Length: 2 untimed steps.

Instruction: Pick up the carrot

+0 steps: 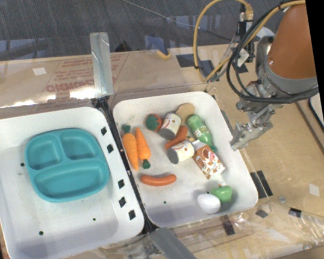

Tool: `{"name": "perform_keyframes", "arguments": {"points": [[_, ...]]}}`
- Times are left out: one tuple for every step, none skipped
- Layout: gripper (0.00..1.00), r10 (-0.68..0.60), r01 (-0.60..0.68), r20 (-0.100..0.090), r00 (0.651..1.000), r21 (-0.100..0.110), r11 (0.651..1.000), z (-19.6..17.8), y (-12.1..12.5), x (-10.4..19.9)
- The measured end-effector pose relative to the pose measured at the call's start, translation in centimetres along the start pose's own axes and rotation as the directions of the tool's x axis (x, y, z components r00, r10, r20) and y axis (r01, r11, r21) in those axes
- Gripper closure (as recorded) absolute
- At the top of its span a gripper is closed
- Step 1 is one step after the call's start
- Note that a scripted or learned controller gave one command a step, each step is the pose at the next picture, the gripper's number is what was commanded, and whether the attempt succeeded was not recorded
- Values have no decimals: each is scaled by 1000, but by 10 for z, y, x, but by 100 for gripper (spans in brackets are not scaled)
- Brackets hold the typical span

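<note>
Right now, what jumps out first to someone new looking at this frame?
The teal divided tray sits alone in the left bin. The right bin holds a crowd of toy food, with two carrots side by side by its left wall and a red sausage just below them. The gripper hangs just outside the right bin's right rim, under the orange band of the arm.

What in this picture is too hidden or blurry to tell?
- Hand, camera view: small and blurred, its grip state unreadable.
- Carrot: touching its neighbour or just beside it is unclear.
- Green bottle: label too small to read.
- Arm: cut off by the right edge.
</note>
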State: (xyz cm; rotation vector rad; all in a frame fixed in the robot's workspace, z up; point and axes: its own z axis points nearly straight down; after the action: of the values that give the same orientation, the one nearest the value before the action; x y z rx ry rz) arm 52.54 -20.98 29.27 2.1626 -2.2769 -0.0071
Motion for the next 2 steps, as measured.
{"name": "perform_keyframes", "arguments": {"points": [[100,-81,81,-7,997,13,997,-145,-5,-1],[100,-319,319,3,948,-3,948,10,-6,-3]]}}
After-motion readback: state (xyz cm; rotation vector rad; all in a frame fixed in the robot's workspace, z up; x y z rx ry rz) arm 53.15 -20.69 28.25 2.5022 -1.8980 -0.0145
